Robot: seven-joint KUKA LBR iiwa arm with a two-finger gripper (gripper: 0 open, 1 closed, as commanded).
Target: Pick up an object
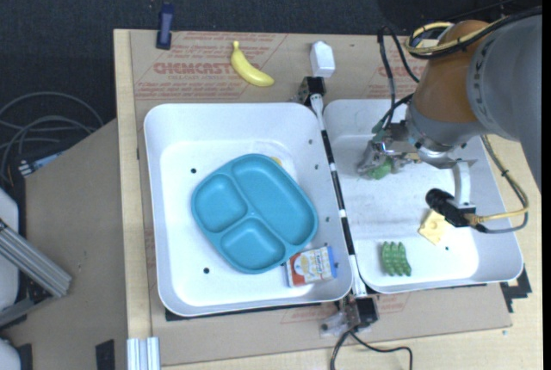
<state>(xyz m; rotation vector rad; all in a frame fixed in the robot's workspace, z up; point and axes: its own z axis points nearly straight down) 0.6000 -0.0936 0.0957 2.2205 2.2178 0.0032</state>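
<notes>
My pincer [381, 160] hangs low over the upper left part of the right bin [491, 261], close to the wall that this bin shares with its neighbour. From this slant I cannot tell whether it is released or clenched. Right at its tip sits a small greenish thing [376, 171], too blurred for me to say what it is or whether I am gripping it.

The other loose things in this bin lie apart from my pincer. Below it in the view, towards the bin's near wall, is a ridged green piece [394, 258]. Below it and to the view's right lies a yellow wedge [433, 229].

Across the shared wall, to the view's left of my pincer, stands the left bin [164, 188]. A blue divided plate [252, 212] fills its middle. A small red, white and blue carton [312, 265] lies at the plate's near corner, below my pincer and to its left.

Beyond both bins, above my pincer in the view, the tabletop [202, 67] carries a white block [322, 58] nearly straight above, a banana [250, 67] further left, and a small dark blue thing [164, 26] furthest left, at the tabletop's far edge.
</notes>
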